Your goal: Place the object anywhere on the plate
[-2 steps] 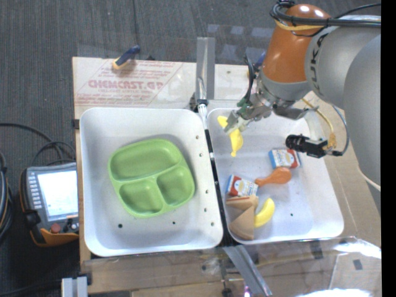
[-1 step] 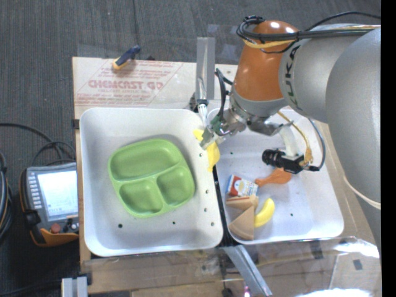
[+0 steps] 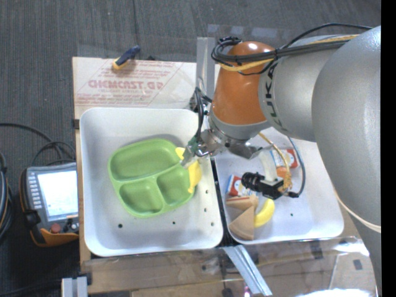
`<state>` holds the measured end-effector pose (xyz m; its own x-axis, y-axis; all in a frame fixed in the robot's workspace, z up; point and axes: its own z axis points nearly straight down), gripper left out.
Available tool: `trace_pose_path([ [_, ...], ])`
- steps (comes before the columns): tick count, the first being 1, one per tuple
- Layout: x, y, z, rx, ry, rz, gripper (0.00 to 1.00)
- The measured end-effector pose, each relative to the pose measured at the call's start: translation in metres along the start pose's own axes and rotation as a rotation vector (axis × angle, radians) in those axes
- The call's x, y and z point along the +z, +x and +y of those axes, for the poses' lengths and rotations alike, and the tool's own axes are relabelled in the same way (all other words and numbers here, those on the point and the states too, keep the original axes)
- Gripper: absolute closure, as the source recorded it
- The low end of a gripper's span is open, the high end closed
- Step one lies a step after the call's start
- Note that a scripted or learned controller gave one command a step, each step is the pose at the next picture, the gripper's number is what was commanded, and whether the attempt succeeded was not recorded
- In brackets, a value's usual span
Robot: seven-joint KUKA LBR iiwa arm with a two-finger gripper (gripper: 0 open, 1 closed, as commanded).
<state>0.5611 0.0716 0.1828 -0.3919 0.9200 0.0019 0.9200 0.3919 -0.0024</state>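
Note:
A green plate with three compartments lies in the left bin. A yellow object is at the plate's right rim, partly over the edge and partly covered by the gripper. My gripper is directly above the yellow object's upper end, touching or nearly touching it. The orange band and grey arm rise behind it toward the right.
The right bin holds two tan wedge pieces, a yellow banana-shaped piece, a small red and white packet and an orange and white pack. A cardboard sheet lies behind the left bin.

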Motion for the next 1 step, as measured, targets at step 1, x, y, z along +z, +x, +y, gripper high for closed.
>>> trace_pose_path([
  [1,0.0000,-0.0001,0.0000,0.000,0.000,0.000,0.00],
])
